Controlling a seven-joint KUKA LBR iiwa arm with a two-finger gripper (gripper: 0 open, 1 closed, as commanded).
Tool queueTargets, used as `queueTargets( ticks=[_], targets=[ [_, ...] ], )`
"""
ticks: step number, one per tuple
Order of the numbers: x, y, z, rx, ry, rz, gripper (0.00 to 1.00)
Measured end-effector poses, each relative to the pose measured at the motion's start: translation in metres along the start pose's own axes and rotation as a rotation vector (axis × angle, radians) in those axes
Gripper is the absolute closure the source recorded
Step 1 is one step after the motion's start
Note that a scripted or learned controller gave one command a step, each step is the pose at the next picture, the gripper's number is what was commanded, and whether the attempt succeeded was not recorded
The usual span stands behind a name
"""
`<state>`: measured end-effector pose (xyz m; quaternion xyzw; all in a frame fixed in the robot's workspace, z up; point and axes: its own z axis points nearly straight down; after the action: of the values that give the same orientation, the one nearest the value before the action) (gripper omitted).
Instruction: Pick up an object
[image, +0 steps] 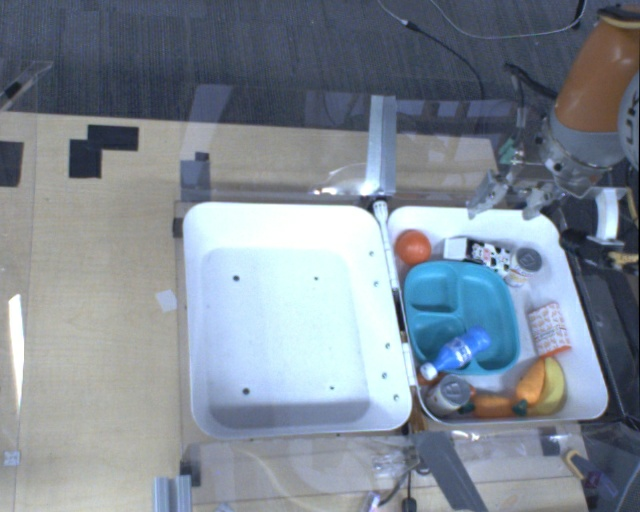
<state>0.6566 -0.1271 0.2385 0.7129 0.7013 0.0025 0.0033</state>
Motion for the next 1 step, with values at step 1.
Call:
queueTargets(
  ticks=[1],
  targets=[
    [-0.0077, 0.0104, 0.1088, 0.002, 0.000, -0.004, 0.00]
  ],
)
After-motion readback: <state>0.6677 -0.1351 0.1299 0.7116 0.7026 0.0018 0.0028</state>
